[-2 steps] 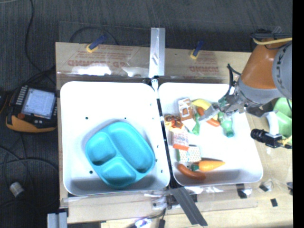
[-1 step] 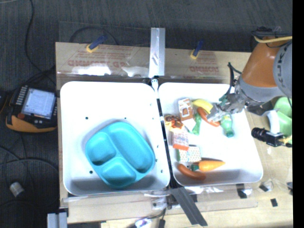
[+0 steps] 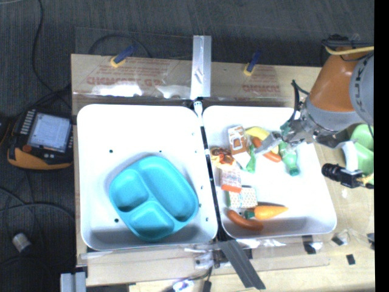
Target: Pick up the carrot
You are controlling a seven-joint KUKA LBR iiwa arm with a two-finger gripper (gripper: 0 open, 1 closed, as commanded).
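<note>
The carrot [image 3: 269, 211], orange with a pointed tip facing right and a green top at its left end, lies near the front edge of the right bin [image 3: 319, 190]. My gripper [image 3: 275, 142] hangs over the back half of that bin, well behind the carrot. It sits among a yellow banana [image 3: 258, 132], a green bottle [image 3: 291, 161] and a small orange piece [image 3: 272, 157]. Nothing shows as held by the gripper.
A red sausage [image 3: 242, 221] lies against the carrot's left side, with small packets [image 3: 231, 179] behind it. The left bin [image 3: 97, 132] holds a blue divided plate [image 3: 153, 195]. The arm's orange band [image 3: 337, 87] is at the right edge.
</note>
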